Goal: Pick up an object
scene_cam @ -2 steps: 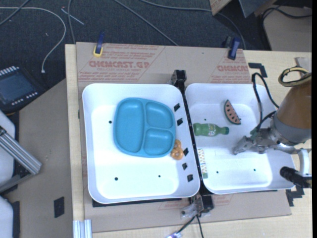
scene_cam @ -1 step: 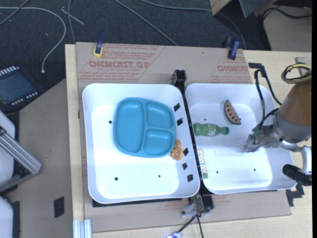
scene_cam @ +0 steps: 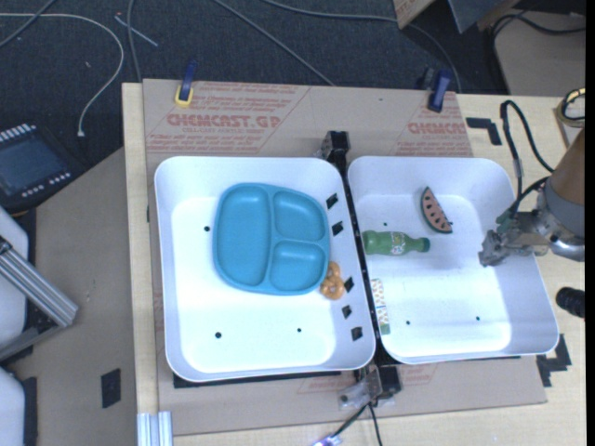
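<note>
A green bottle [scene_cam: 395, 242] lies on its side in the right bin [scene_cam: 446, 314], near the left wall. A watermelon slice [scene_cam: 434, 210] rests a little further back and to the right. A small orange-brown object [scene_cam: 332, 282] lies in the left bin [scene_cam: 251, 337] against the edge of a blue divided plate [scene_cam: 270, 238]. My gripper [scene_cam: 497, 246] hangs at the right bin's right side, well to the right of the bottle and the slice, with nothing visible in it.
Black clips run along the divider between the two bins. A narrow label strip [scene_cam: 380, 305] lies by the right bin's left wall. Cables cross the bench at the right behind the arm. Blue clamps hold the cardboard at the back.
</note>
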Tool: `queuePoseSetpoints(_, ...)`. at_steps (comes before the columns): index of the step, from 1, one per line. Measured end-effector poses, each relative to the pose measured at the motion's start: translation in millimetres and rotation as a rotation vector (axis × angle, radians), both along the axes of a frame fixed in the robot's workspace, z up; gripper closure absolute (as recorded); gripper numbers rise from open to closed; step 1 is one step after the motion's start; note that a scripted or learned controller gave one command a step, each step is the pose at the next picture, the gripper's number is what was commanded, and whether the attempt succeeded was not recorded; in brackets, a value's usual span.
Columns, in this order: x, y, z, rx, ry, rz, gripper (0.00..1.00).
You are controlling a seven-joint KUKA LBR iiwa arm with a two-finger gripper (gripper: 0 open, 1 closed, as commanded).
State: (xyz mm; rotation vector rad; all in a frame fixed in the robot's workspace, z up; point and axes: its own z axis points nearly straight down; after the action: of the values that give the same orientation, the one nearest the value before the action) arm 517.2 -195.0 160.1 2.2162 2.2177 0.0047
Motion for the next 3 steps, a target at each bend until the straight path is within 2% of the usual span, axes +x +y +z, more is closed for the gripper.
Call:
queuePoseSetpoints(1,6.9,-1.9,62.6,0.0,0.0,0.0,1.0)
queuePoseSetpoints(2,7.5,-1.9,62.4,0.002,0.004,0.0,1.0)
queuePoseSetpoints(3,13.5,46.0,54.4,0.005,0.008,0.004,1.0)
